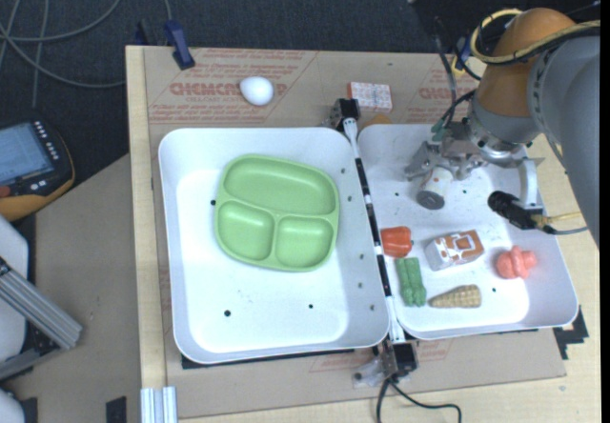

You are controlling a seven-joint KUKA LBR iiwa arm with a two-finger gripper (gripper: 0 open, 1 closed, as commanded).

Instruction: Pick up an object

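Note:
My gripper (434,178) hangs low over the back part of the right bin (548,312), above bare white floor. Its fingers (416,167) stand apart and open, with nothing between them. The loose items lie nearer the front of that bin: an orange-red piece (396,240), a green vegetable toy (412,281), a small white and orange box (455,250), a pink toy (516,262) and a tan waffle cone (456,296). The orange-red piece is the closest, a short way in front of the gripper and to its left.
A green divided plate (276,211) lies in the left bin (191,316). On the bench behind the bins sit a white ball (255,90) and a small checkered box (370,95). A blue clamp (177,45) grips the bench's back left corner.

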